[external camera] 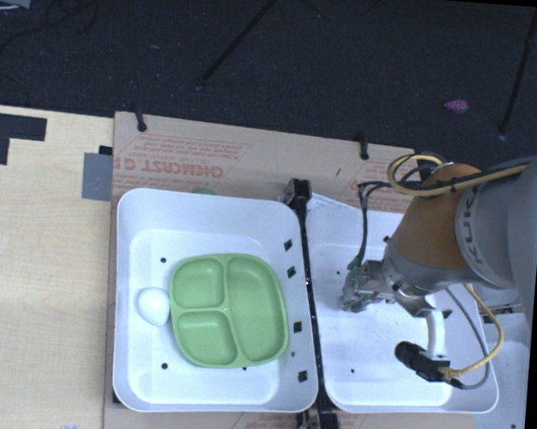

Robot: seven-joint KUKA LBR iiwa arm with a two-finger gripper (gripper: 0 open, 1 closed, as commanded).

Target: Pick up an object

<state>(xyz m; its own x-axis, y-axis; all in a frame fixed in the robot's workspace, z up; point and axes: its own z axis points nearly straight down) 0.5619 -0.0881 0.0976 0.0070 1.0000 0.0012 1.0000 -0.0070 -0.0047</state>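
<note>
Two white bins sit side by side on the bench; the left bin point(122, 336) holds a green plate point(227, 310) with three parts, lying flat near the middle; a small white ball point(154, 305) rests right against the plate's left edge, touching it or very nearly so.

The grey arm point(491, 228) comes in from the right and bends down over the right bin point(366, 386); its orange band point(431, 228) is easy to see, with yellow and black wires looping on top of it. The arm's far side is cut off at the edge of the view.

The gripper point(355, 296) hangs low over the upper left part of the right bin, close to the wall between the two bins; it is small and dark and mixed up with wires and metal bits, so I cannot tell how wide it is or if it has hold of anything; nothing can be made out under it either.

A black part point(424, 361) sticks out lower down from the arm, over the bin floor, with a wire running from it.

The ball and the plate are well apart from the gripper, over in the other bin; brown cardboard point(217, 162) with red print lies under both bins, and the print is too blurred to read.
</note>
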